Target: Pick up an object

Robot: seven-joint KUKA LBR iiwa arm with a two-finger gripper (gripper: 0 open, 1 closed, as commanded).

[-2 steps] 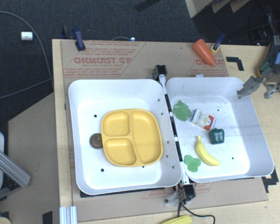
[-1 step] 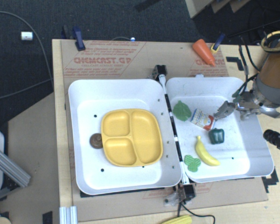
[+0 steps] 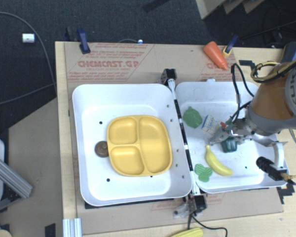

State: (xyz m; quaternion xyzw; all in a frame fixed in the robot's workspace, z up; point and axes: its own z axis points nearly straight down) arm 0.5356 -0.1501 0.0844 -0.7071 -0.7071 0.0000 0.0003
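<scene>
At right of centre in the frame, we see the tool (image 3: 226,136) low in the right bin (image 3: 246,179).
We find it over a small dark green object (image 3: 230,145), but we cannot tell how it is set or whether it grips anything. A banana (image 3: 217,163) lies just below; a yellow divided plate (image 3: 138,145) fills the left bin (image 3: 84,132) on the counter (image 3: 113,63).

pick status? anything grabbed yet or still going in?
Done: the arm has reached into the right bin, with the gripper low over a small dark teal object.
In hand: nothing visibly lifted; whether the teal object sits between the fingers can't be told from this angle.
Left: a confirmed grasp and lift. The banana and green pieces lie untouched nearby; the yellow tray sits in the left bin.
</scene>
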